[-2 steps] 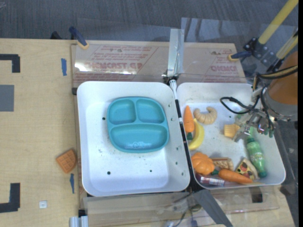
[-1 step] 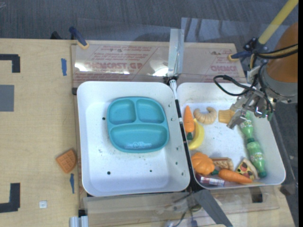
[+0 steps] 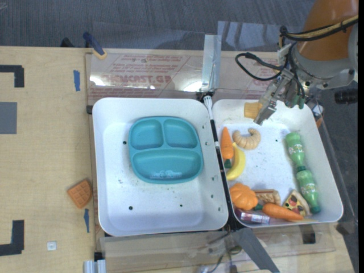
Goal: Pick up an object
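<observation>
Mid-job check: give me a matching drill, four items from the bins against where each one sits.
Items:
1. teal divided plate
2. green bottle
3. croissant
4. yellow cube

Places:
A. along the right bin's right wall
B. right bin's far edge, beside the gripper
C. middle of the left bin
D. right bin, just right of the upright carrot

Pairs: 1-C, 2-A, 3-D, 4-B
</observation>
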`<move>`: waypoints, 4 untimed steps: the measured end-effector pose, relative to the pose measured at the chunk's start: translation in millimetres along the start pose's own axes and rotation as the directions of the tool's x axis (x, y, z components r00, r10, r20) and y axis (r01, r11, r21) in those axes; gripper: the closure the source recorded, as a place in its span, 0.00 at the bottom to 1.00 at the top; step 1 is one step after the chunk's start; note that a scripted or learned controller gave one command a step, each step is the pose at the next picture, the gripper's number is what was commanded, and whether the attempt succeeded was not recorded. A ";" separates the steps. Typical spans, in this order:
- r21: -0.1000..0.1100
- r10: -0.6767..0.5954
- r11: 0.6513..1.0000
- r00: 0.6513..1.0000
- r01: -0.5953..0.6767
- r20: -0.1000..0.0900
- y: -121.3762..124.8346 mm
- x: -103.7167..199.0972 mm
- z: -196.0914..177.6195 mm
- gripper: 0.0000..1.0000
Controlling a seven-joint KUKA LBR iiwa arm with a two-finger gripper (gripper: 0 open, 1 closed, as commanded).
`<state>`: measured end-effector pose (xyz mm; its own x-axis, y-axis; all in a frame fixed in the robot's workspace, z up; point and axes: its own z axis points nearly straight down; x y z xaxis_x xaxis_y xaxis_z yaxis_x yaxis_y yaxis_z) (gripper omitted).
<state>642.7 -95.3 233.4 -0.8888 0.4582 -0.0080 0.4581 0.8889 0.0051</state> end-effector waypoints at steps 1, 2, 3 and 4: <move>0.001 -0.391 0.920 0.920 0.391 -0.010 -62.2 -28.7 97.6 1.00; 0.002 -0.730 0.683 0.683 0.730 -0.001 -140.3 5.2 143.8 1.00; 0.004 -0.648 0.762 0.762 0.648 0.011 -51.4 35.3 13.5 1.00; 0.000 -0.643 0.766 0.766 0.643 -0.001 -55.9 36.8 19.7 0.00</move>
<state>584.5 -128.1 213.2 -0.9752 -0.2210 -0.0082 -0.2210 0.9753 -0.0014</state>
